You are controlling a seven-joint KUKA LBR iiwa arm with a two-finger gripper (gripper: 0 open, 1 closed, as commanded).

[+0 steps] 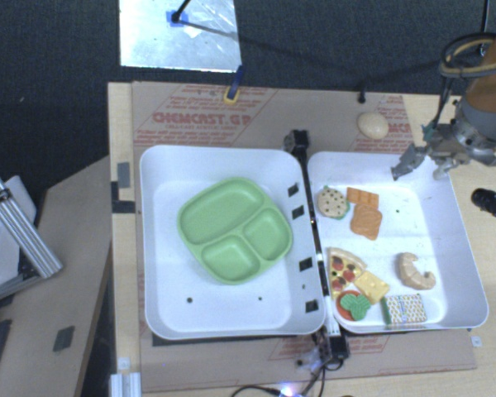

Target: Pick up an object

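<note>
Toy food lies in the right bin point(463, 246), and that is what you can pick from. Your gripper point(422, 166) hangs over the far corner of that bin, up near the arm point(484, 98). Its two fingers are spread apart, and nothing is between them. All the toys sit lower in the bin, away from the fingers.

Nearest to the gripper you see a cookie point(332, 203) with dark chips and two orange crackers point(364, 212) just beside it. The crackers touch each other. Lower down lies a croissant point(415, 271), alone near the right wall. Along the left wall sits a pizza slice point(345, 268), and a yellow cheese piece point(371, 286) touches it. Below those you see a red and green piece point(353, 305) and a small patterned square point(405, 308), near the front edge.

The left bin point(161, 222) holds a green plate point(234, 229) with three parts. It sits near the middle.

A pale egg-like thing point(373, 124) rests on the cardboard behind the right bin.
</note>
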